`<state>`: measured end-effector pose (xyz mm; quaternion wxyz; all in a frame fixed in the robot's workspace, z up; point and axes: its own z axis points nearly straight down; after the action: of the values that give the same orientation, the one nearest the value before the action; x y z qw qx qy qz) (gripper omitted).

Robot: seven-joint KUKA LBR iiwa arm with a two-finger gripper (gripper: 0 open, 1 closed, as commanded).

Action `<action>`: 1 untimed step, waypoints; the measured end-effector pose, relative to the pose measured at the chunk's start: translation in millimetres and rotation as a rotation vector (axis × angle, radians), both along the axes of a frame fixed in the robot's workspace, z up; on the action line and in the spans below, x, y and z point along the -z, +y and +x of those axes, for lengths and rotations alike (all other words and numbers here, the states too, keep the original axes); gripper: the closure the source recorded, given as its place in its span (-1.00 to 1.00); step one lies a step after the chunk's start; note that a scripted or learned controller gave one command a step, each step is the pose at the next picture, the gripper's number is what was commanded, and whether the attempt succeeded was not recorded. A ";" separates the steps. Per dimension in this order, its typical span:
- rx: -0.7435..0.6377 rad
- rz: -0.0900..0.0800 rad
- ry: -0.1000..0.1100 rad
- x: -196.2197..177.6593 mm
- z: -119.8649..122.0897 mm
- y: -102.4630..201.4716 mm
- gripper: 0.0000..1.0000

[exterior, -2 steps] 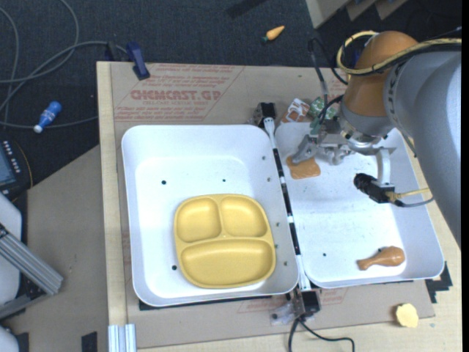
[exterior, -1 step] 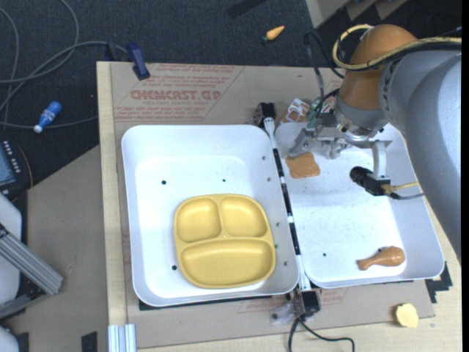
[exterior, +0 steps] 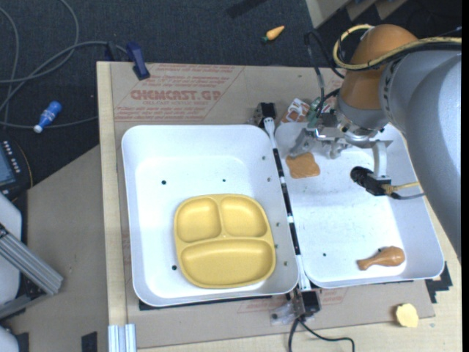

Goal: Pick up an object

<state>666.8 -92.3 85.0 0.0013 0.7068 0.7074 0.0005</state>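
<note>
yellow scrap (exterior: 406,314) on the near bench, drumstick toy (exterior: 382,257) just beyond it in the right bin (exterior: 344,226).
gripper (exterior: 316,144) hovers at that bin's far left corner over a tan bread-like slice (exterior: 303,166); whether it's open or closed i can't tell. slice looks light, flat, probably stiff; pinch it across its edges. yellow divided plate (exterior: 222,239) sits in the left bin (exterior: 146,196).

Red lettering reading "CHEMCAST GP" runs across the brown protective sheet (exterior: 183,94) covering the bench, on the far side just beyond the left bin (exterior: 139,196). A line of smaller red print sits above that brand name on the same sheet, and another below it, both too fine to make out. No other text, number or sign is legible anywhere else on the bench or on the floor around it.
</note>
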 end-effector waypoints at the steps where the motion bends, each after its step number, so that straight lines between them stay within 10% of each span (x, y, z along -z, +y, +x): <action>1: 0.000 0.000 0.001 0.1 -0.1 0.7 -1.00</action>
<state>666.8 -91.6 84.9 0.0011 0.7068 0.7074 0.0003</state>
